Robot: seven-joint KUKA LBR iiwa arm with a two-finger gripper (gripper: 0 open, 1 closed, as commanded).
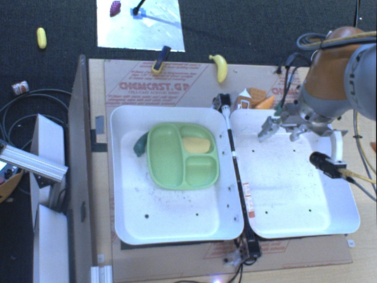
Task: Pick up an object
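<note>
2 white bins sit side by side on the desk (177, 78). The left bin (132, 217) holds 1 green tray (171, 170) w/ 3 sections; 1 yellow block (196, 144) lies in the tray's top right section. 1 dark green thing (140, 144) pokes out by the tray's left edge. The right bin (294, 211) has the claw (281, 130) over its top part, fingers apart, nothing between them. 1 yellow banana (220, 67) lies on cardboard that reads "CHEMCAST GP". 1 orange thing (259, 99) sits just behind the right bin.
</note>
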